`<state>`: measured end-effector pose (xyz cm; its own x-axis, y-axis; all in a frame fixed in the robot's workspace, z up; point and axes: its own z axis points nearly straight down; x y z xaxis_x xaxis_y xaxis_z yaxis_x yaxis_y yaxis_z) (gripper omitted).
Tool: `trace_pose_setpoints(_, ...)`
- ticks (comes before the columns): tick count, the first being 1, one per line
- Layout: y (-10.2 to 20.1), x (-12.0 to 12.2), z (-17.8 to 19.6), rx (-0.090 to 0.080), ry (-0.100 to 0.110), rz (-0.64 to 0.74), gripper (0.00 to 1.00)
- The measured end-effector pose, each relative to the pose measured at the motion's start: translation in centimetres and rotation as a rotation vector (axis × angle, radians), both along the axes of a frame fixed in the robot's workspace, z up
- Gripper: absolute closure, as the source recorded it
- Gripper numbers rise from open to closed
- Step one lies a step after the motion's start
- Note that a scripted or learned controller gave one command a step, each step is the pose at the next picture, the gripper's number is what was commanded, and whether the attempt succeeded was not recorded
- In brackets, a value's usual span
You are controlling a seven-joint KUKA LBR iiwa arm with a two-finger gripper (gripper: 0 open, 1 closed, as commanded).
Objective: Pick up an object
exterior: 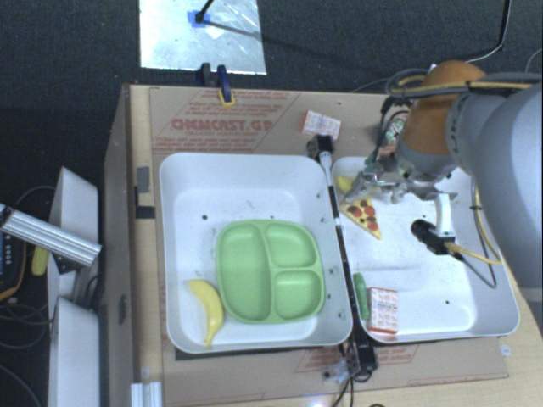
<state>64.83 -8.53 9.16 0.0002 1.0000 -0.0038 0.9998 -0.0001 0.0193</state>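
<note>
The fingers (379,185) hang low over the far left corner of the right bin (492,308), but whether they are open or closed cannot be told, and nothing shows between them. Just below them and toward the near side lies the pizza slice (362,214), flat on the bin floor beside the wall shared with the left bin (182,227), its long axis slanting with the narrow tip pointing to the near right. A green plate (270,270) and a banana (207,308) sit in the left bin, a small carton (383,309) by the near wall of the right one
</note>
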Motion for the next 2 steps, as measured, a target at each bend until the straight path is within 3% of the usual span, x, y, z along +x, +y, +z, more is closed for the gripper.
trace_pose_setpoints(2, -0.32, -1.45, -0.05, 0.002, 0.000, 0.001, 0.00)
